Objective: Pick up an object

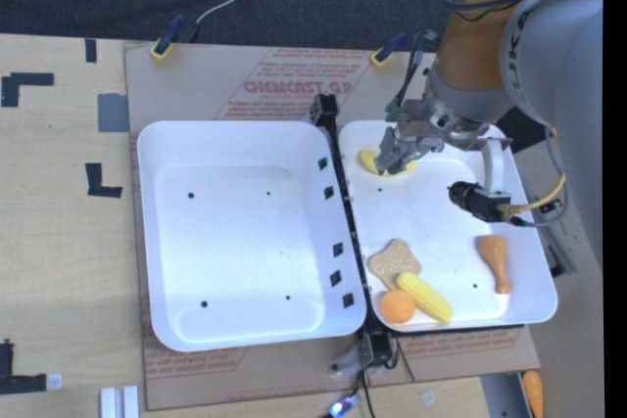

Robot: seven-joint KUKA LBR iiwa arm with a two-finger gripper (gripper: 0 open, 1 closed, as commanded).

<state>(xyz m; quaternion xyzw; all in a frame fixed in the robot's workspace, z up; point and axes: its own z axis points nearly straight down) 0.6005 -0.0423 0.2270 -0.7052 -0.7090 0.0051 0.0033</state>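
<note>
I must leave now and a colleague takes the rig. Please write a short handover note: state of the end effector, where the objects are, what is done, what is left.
End effector: down in the right bin, at its far left corner, directly over a yellow object. A grasp cannot be confirmed from this view.
Other objects, all in the right bin: tan bread-shaped piece, orange ball and corn cob at the near edge, orange drumstick-shaped piece on the right side.
Done: arm brought to the yellow object.
Left: confirm the grasp and lift an object.
</note>
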